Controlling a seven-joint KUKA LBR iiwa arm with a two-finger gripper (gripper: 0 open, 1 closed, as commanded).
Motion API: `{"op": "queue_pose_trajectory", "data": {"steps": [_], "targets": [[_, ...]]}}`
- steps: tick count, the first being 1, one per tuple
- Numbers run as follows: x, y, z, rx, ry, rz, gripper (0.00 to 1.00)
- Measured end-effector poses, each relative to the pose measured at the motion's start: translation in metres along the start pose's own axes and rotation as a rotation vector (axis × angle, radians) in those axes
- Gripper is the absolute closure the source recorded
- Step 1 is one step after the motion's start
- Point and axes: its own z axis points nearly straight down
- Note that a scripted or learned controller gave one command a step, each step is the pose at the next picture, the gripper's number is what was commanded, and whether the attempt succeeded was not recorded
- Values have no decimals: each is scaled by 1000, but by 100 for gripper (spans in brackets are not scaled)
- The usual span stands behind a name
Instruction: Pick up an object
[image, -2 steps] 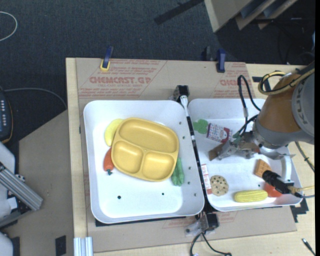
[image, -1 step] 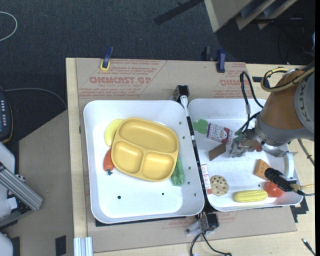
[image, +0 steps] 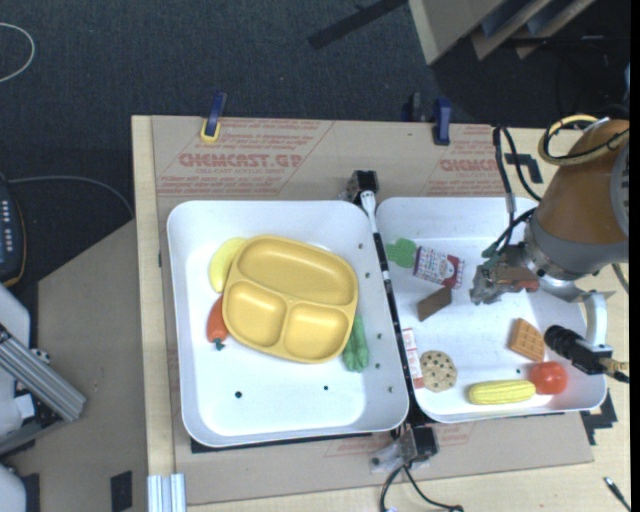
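Across the bench sit the two white bins side by side; the left bin (image: 200, 380) carries the biggest thing in sight, a yellow divided tray (image: 290, 298), with a yellow piece (image: 222, 262) tucked under its upper-left edge, an orange-red piece (image: 217, 325) at its left and a green leafy piece (image: 356, 345) at its right; none of that concerns me now. Over the right bin (image: 470, 215) hangs my arm (image: 590, 215), grey with the orange band, reaching in from the right; my gripper (image: 489, 283) sits low over the bin's middle, and whether its tips are parted or closed I cannot tell, since they read as one dark cluster; I see nothing between them.

Nearest to me, I judge, is the brown block (image: 435, 302); it lies just to the left of my tips and a little lower in the view, apart from them, its long axis slanting up toward the right, roughly pointing at me. Next is the red-and-white packet (image: 437, 266), left and slightly above, with a green piece (image: 402, 252) touching its far side. Farther off toward the near rim lie the waffle-like cracker (image: 526, 340), the tomato (image: 548, 377), the yellow banana-like piece (image: 501, 392) lying crosswise, and the cookie (image: 437, 370).

A short shift leftward would put me over the block, I think.
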Motion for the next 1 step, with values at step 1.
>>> {"op": "queue_pose_trajectory", "data": {"steps": [1], "targets": [[-6,-7,-54,-4,-1,2,100]]}}
